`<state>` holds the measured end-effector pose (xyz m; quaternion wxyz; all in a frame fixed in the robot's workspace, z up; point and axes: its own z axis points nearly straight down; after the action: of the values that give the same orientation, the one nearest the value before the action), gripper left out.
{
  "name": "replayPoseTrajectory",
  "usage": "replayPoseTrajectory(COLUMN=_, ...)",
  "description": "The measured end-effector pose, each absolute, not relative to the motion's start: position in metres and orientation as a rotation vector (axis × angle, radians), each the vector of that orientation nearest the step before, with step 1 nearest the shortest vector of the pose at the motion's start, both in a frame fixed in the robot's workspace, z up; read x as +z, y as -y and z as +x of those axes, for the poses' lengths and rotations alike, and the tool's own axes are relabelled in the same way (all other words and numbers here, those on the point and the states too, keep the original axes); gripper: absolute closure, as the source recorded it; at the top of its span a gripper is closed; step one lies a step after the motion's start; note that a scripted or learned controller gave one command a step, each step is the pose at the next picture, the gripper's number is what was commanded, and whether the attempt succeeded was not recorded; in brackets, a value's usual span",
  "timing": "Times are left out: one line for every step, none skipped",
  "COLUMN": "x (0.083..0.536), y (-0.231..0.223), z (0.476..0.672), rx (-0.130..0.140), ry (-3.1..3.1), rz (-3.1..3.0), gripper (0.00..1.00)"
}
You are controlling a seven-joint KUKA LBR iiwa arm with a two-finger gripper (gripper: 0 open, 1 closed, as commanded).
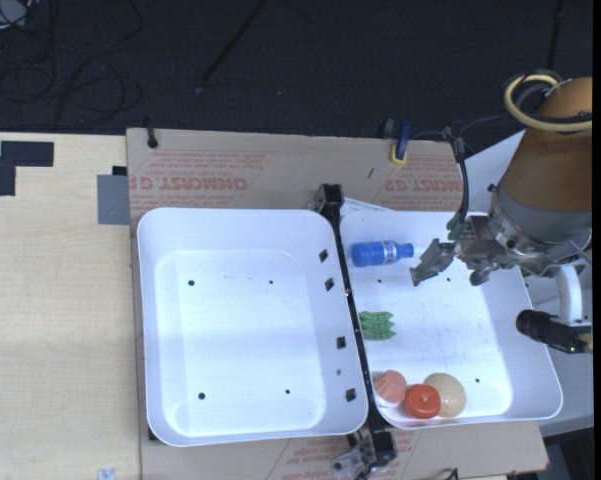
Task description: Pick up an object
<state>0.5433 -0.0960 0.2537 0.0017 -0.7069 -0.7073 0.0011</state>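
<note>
Arm over the right bin, gripper near the blue bottle

The bench [60,298] carries two white bins side by side: the left bin [240,428] and the right bin [500,368], which holds all the objects; the grey arm [550,168] with its orange band reaches in from the right over the far part of the right bin, and its gripper [450,260] hangs there with dark fingers [430,263] spread apart and nothing between them; the blue bottle [380,253] lies on its side just left of the gripper, close but apart from it; a green object [376,325] lies nearer the middle by the divider, and at the near edge sit a tan round object [448,393], a pink object [389,385] and a red round object [422,401] clustered together
</note>
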Motion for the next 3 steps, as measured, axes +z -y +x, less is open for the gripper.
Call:
replayPoseTrajectory(x=0.241, y=0.143, z=0.487, rx=0.008, ry=2.21, rz=-2.225, gripper=0.0)
replayPoseTrajectory(x=0.113, y=0.104, z=0.472, rx=0.01, ry=2.213, rz=-2.211, gripper=0.0)
replayPoseTrajectory(x=0.086, y=0.177, z=0.543, rx=0.002, ry=2.222, rz=-2.227, gripper=0.0)
